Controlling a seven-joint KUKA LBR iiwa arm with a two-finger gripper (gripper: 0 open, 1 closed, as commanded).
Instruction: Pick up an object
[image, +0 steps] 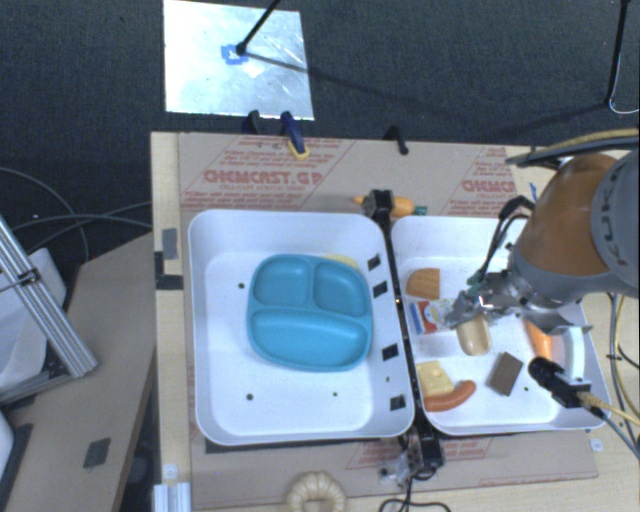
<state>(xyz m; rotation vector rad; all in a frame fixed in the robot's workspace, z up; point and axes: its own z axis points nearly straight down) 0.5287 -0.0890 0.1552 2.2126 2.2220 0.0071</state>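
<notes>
Gripper hovered low over the right white bin.
Its state could not be told; the crowded tan oval piece at 6 o'clock risked slipping aside.

Two smooth, slightly glossy white plastic bins sit on matt printed brown cardboard, the left one holding a satin-smooth blue plastic divided plate, while a crinkled shiny foil sheet lies on rough dark carpet.

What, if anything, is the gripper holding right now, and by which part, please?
It cannot be told. The gripper sits low in the right bin, right above a tan rounded object, but no grasp is visible.
</notes>
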